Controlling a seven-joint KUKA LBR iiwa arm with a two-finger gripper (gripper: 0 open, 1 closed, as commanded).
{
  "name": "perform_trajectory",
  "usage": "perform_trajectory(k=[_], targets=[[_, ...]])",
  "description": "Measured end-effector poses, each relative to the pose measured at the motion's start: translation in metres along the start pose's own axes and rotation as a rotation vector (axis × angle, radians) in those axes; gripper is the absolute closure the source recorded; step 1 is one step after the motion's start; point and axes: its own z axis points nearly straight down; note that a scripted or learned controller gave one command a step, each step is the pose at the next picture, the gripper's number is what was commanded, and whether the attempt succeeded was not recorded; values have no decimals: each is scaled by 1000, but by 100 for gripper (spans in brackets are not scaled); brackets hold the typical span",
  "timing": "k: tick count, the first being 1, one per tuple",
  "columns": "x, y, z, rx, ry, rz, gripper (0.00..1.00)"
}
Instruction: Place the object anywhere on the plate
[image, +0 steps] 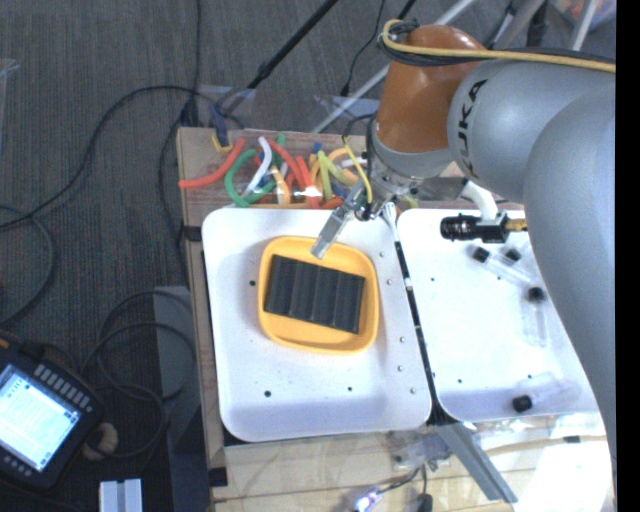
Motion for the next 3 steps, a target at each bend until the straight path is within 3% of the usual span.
perform_trajectory(k=[2, 3], targets=[[0, 0, 0, 0, 0, 0, 0], [2, -5, -40, -2, 1, -3, 0]])
